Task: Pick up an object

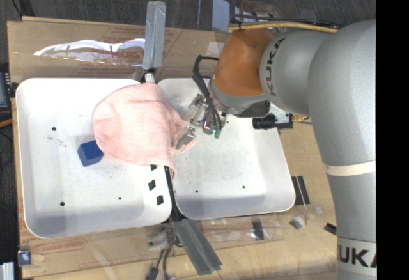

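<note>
Two white bins, one pink cloth, one blue block

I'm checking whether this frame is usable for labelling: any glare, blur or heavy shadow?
Camera view: glare on the shiny tape strip above the left bin; pink cloth and blue block evenly lit with soft shadows; end effector slightly blurred, small detail unclear.
</note>
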